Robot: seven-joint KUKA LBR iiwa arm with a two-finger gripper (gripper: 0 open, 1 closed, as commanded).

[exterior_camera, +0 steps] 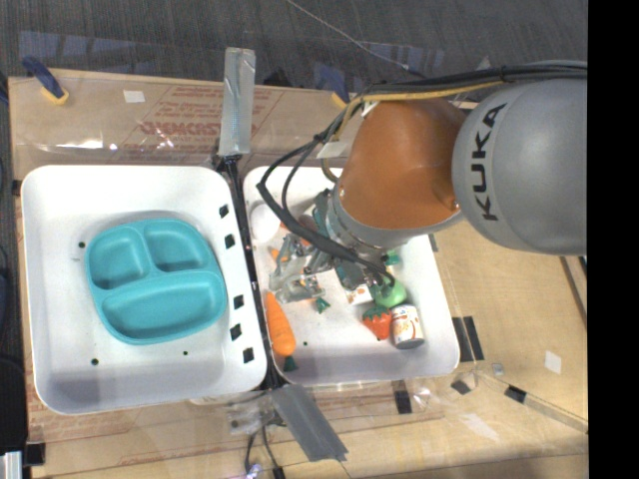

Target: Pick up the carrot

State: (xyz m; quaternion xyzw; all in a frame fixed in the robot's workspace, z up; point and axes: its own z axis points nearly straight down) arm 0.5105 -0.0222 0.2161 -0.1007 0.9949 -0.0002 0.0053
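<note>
Camera view, carrot (280, 325) against bin's (344, 371) left wall

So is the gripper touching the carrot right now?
Apart. The camera view shows bare white bin floor between the gripper and the carrot.

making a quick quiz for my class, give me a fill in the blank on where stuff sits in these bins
1. The carrot lies in the ____ bin, against its left wall.
2. The teal divided plate has ____ compartments.
3. The small can lies on its ____.
4. The band above the arm's wrist is ____.

Missing words: right; three; side; orange
</note>
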